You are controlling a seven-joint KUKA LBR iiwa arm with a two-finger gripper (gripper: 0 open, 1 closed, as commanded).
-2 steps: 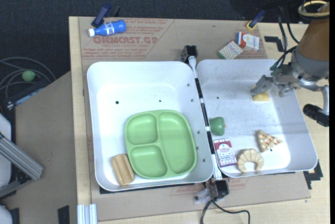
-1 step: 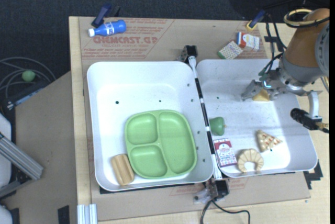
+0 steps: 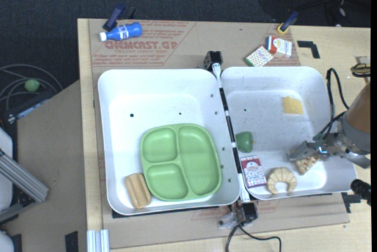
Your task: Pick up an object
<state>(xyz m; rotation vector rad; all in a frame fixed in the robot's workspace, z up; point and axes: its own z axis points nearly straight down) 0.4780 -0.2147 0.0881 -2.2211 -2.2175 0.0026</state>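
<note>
The right bin (image 3: 265, 77) holds a yellow sponge-like block (image 3: 293, 105) at its far side, a small green ball (image 3: 243, 141) by its left wall, a red and white packet (image 3: 252, 171) and a croissant (image 3: 282, 180) at its front. My gripper (image 3: 305, 155) reaches in from the right and hangs low over the bin's front right part, just above and right of the croissant. A small tan thing (image 3: 304, 165) lies right at its tip; whether it is held is unclear.
The left bin (image 3: 118, 92) carries a green divided plate (image 3: 179, 161) and a tan wafer-like piece (image 3: 137, 189) at its front left. On the bench behind the bins lie a blue bottle (image 3: 121, 32) and small boxes (image 3: 268, 52). A black cable (image 3: 330, 92) runs along the right bin's rim.
</note>
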